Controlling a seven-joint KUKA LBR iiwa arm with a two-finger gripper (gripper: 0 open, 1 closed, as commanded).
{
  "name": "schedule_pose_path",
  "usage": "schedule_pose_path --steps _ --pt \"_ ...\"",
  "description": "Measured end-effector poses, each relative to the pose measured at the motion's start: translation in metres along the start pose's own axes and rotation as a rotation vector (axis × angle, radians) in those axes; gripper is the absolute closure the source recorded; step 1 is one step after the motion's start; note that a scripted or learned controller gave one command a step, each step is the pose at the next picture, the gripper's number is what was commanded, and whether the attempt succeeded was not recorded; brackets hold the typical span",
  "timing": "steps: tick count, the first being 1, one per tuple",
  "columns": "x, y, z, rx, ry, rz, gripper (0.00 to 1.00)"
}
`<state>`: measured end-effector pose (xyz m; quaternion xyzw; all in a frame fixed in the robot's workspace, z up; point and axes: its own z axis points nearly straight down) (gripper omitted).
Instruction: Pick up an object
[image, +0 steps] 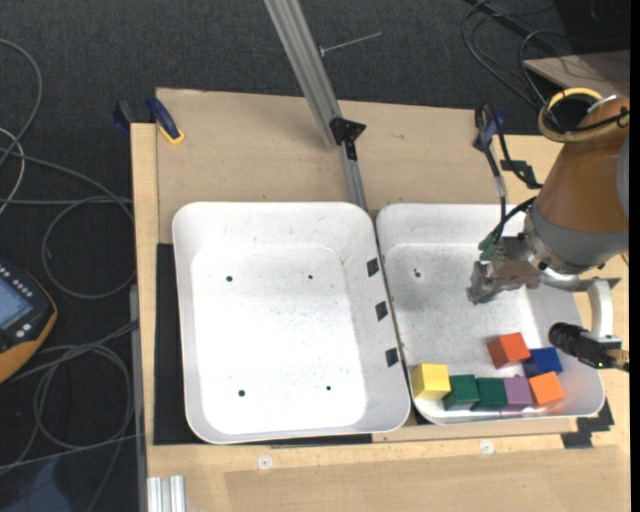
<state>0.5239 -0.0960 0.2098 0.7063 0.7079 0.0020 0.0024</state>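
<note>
The gripper (483, 288) is shown above the right bin (440, 250), its grip state indiscernible; the orange block (509, 348) lies just toward the bin's front-right corner.

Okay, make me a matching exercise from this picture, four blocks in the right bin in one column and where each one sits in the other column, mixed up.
Things:
1. yellow block
2. red-orange block
3. blue block
4. purple block

Places:
A. between the green blocks and the orange block
B. left end of the front row
C. nearest the gripper
D. right beside the red-orange block

Pairs: 1-B, 2-C, 3-D, 4-A
</note>
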Motion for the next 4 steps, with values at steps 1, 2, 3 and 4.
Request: schedule_pose_path --steps 1,2,3,4 --pt "0.0 0.001 -0.019 0.003 0.0 0.0 1.0" --pt "0.054 0.014 -0.03 0.004 0.003 -0.005 1.0" --pt "0.1 0.039 -0.03 0.004 0.003 -0.005 1.0" --pt "0.146 0.045 -0.029 0.004 0.002 -0.003 1.0"
